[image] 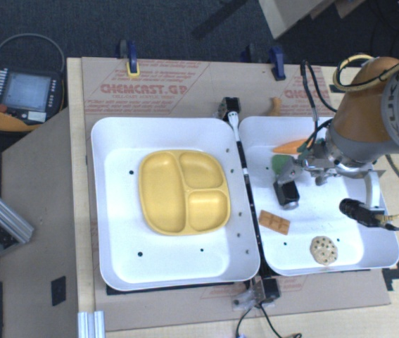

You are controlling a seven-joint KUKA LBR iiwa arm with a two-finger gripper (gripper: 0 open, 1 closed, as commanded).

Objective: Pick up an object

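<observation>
You have one view, from above the bench. In it the arm (368, 111) comes in from the right edge of the frame, its orange band bent over the upper right of the right bin (305, 224). The wrist points down and toward frame left, so the gripper (312, 165) hangs over the upper middle of that bin. From this angle you cannot tell whether the claw is wide or narrow.

You can count five loose things in the right bin, one of each:
- An orange carrot-shaped piece (290, 146) lies just up and left of the gripper, near the bin's top wall.
- A green piece (280, 163) sits just left of the gripper.
- A black block (286, 192) is directly below the green piece. It probably rests on the bin floor, though that is hard to judge here.
- A brown waffle square (274, 222) lies lower down, close against the left wall.
- A round speckled cookie (324, 249) sits near the bottom wall.

The left bin (122, 210) holds one yellow plate (184, 190) with three compartments, at its centre.

The carrot piece, green piece and block crowd the gripper's left side. Open white floor lies between the block and the cookie. In the left bin, bare floor rings the plate on all sides. The two bins meet along the middle of the frame.
</observation>
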